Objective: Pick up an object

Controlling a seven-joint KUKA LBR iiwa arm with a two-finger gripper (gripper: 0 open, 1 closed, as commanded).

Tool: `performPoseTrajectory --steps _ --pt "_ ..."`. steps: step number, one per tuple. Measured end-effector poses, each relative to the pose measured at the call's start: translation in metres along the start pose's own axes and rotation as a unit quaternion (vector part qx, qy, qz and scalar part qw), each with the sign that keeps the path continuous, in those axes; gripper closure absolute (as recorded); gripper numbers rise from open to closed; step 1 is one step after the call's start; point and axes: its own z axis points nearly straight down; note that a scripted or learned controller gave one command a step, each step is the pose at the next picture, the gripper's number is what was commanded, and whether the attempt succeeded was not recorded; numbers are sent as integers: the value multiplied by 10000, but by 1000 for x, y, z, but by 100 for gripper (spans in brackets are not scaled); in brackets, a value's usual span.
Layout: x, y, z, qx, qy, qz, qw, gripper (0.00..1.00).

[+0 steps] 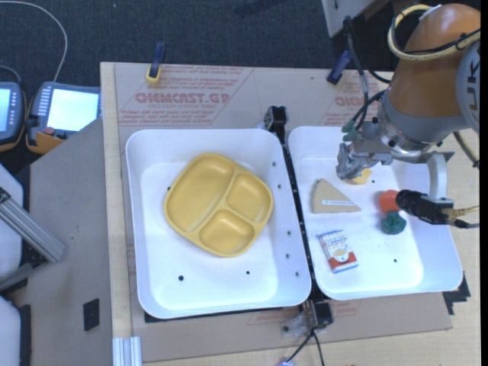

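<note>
The arm, grey with an orange band, reaches down into the right bin (435, 280), and its tool (352, 166) sits low over the far part of that bin's floor. Whether the tool is released or clenched cannot be told from this slanted view. A small yellow object (361, 177) lies right under the tool, partly hidden by it, and nothing shows whether it is grasped.

Just nearer the camera than the tool and slightly to its left lies a tan wedge (332, 198), flat on the bin floor. Farther toward the camera lies a small red and white carton (338, 251). To the right of the tool, well apart from it, a red object (389, 200) and a dark green object (393, 223) lie close together, with a black part of the arm's fittings (418, 206) partly over them.

To the left of the tool, beyond the divide between the bins, the left bin (152, 280) holds a yellow divided plate (219, 203) lying flat near its middle. Both bins rest on the desk (191, 90).
</note>
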Motion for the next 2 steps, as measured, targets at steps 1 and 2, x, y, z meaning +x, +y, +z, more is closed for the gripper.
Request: performPoseTrajectory --steps 1,2 --pt "49 -3 0 -5 1 -1 10000 100" --pt "107 -8 20 6 1 -4 10000 100"
